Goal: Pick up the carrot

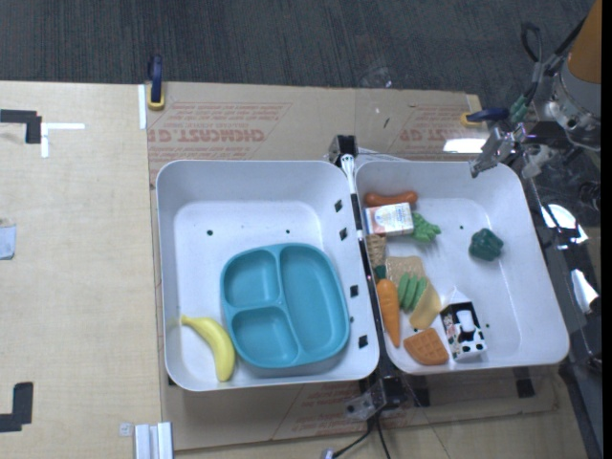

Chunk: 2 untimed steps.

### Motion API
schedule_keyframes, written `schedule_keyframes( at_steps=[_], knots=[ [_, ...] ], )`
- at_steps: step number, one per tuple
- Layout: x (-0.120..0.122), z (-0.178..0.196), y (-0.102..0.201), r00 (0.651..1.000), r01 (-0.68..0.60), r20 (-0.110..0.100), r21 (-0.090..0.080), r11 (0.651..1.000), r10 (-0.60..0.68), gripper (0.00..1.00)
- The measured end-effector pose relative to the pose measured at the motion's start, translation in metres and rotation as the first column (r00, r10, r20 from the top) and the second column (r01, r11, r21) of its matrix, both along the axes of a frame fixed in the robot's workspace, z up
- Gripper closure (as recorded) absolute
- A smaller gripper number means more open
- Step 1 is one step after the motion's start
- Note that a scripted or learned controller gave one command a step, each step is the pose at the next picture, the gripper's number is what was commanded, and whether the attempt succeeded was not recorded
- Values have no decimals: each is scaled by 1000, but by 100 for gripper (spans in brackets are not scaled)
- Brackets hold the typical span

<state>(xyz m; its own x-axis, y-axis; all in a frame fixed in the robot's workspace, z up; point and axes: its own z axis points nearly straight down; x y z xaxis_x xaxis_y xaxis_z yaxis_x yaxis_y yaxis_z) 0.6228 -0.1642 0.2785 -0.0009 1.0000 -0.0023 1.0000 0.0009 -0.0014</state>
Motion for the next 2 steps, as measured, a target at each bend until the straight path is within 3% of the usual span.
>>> schedule_keyframes(
  at_steps=[1,2],
  knots=[
    [-23,-57,111,998,55,-4,2,998,-55,0],
    [-71,-42,165,1000,-28,-3,1,1000,28,0]
  ],
)
